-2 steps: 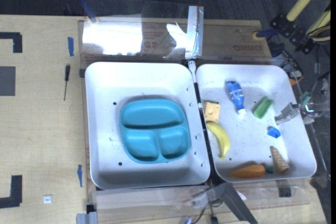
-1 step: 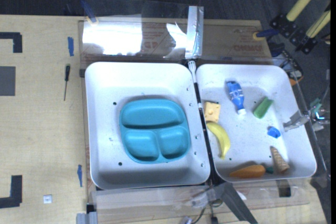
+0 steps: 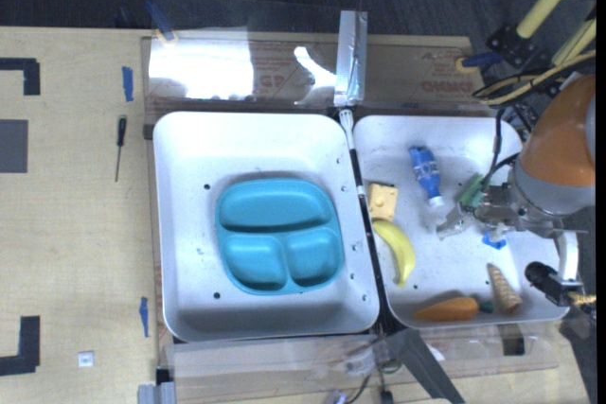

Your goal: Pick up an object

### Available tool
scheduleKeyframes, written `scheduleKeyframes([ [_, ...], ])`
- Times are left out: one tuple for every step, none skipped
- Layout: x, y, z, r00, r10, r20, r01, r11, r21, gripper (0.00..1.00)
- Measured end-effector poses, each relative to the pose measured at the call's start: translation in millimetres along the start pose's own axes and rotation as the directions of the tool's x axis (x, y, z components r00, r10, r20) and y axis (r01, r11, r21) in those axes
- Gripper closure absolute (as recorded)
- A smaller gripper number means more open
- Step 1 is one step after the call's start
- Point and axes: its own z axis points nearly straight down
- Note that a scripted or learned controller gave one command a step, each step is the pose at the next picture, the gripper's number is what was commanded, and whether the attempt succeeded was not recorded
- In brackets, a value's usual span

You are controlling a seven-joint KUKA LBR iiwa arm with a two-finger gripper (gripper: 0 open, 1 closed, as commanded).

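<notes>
Camera view from above has the arm coming in from the right over the right bin, with its gripper hanging low around the middle of that bin, just right of a small blue bottle. Honestly can't tell what state the gripper is in, it's a tangle of metal, green bits and cable from this angle, and I can't see anything clearly caught in it. So my read is we're at the reach-and-descend step, nothing picked yet. Plenty to choose from in that bin: a yellow cheese wedge up against the divider, a banana just below it, a carrot along the near wall, and an ice cream cone near the carrot's green end. There's also a little blue thing just under the gripper, too small to name. The left bin just has a blue divided plate sitting in it, well apart from the action. Next move probably needs the gripper lined up square over one item, the bottle being the closest bet, then dropped enough to close around it without shoving it into the cheese
</notes>
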Motion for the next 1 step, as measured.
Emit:
scheduleKeyframes([
  [56.2, 47.4, 19.1, 0.988, 0.157, 0.002, -0.157, 0.987, -0.015, 0.00],
])
